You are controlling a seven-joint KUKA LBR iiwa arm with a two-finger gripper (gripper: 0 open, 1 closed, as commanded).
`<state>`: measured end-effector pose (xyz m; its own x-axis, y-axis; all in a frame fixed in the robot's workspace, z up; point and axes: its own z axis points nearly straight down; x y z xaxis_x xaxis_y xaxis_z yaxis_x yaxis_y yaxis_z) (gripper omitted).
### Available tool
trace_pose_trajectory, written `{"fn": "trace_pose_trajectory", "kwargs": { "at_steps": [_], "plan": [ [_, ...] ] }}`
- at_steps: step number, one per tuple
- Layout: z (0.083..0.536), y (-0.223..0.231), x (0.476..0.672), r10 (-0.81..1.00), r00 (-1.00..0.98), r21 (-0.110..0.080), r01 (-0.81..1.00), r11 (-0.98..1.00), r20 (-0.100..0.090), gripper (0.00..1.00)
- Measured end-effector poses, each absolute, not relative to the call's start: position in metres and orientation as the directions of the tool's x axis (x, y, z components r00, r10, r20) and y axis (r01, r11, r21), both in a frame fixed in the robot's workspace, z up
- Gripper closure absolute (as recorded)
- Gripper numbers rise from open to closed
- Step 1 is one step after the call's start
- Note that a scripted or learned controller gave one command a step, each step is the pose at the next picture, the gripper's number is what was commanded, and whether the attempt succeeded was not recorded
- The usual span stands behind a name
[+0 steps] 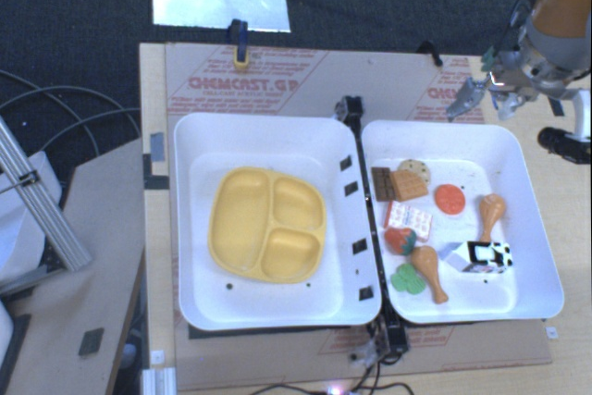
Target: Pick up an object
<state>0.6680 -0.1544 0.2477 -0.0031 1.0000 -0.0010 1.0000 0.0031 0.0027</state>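
- The grey arm with the orange band (561, 0) comes in at the upper right corner, and its hand (484, 97) hangs above the back edge of the right white bin (532, 199), over the brown cardboard counter (277, 83).
- The two fingers of the hand stand apart, and nothing is between them.
- All the small objects lie in the right white bin, well below the hand.
- A brown chocolate bar piece (382, 184), a tan cracker (408, 184) and a round cookie (413, 168) lie close together near the bin's left side.
- A flat red disc (450, 199) lies beside them, and a tan toy drumstick (490, 215) lies to its right.
- A white and red waffle-like piece (409, 219) touches a red toy tomato (400, 240).
- A second tan drumstick (428, 271) lies next to a green leafy piece (407, 280).
- A black and white small box (485, 256) lies at the right.
- The left white bin (194, 227) holds a yellow plastic plate with three compartments (266, 224).
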Motion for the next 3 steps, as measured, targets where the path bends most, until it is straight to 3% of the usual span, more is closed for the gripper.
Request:
{"fn": "trace_pose_trajectory", "kwargs": {
  "at_steps": [1,2,3],
  "plan": [
    [0.183,-0.169,0.599,1.0,0.002,-0.006,1.0,-0.002,0.002,0.0],
    [0.084,-0.145,0.614,1.0,-0.004,0.004,1.0,0.004,0.001,0.0],
    [0.084,-0.105,0.497,1.0,0.001,-0.009,1.0,0.0,0.005,0.0]
  ]
}}
